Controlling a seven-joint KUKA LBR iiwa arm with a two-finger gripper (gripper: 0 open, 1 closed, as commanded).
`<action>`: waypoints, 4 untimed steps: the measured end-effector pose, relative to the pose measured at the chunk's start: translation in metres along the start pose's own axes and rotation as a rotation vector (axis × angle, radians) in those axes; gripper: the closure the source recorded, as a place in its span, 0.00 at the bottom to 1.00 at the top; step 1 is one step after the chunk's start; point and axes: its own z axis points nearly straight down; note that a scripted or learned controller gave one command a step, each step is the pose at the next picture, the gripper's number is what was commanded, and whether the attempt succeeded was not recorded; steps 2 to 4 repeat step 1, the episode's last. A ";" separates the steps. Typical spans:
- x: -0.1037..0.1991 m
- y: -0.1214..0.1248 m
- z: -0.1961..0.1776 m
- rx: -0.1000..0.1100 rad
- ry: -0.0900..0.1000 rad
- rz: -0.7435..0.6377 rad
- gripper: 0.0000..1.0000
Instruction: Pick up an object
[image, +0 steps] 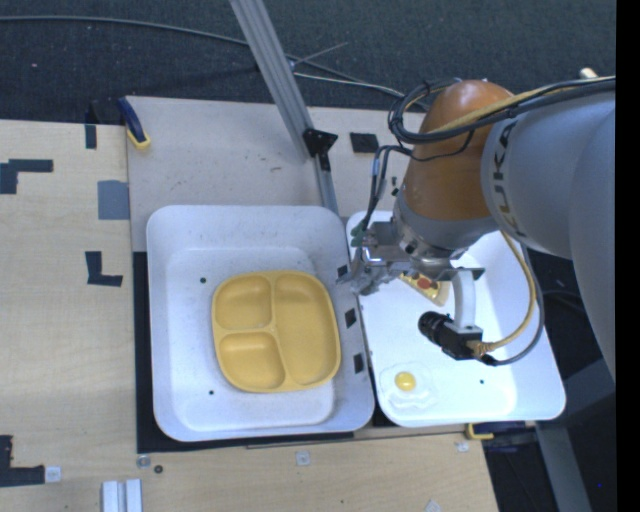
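Observation:
A yellow divided plate (276, 331) lies in the left white bin (180, 250). A fried-egg toy (406, 384) rests near the front of the right white bin (520, 390). A small red and yellow object (427, 286) shows just under the arm's wrist in the right bin, mostly covered. My gripper (385, 268) hangs low over the right bin's left part, close to the wall between the bins. The wrist's bulk covers its fingers.
A slanted metal pole (285, 90) rises from behind the bins. A black cable fitting (450, 335) hangs off the wrist above the right bin. A blue and yellow clamp (133, 122) sits at the bench's back left. Dark tape marks dot the bench.

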 end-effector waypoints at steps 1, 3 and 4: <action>0.059 -0.019 0.006 -0.001 0.000 -0.002 1.00; 0.059 -0.019 0.006 -0.001 0.000 -0.002 1.00; 0.059 -0.019 0.006 -0.001 0.000 -0.002 1.00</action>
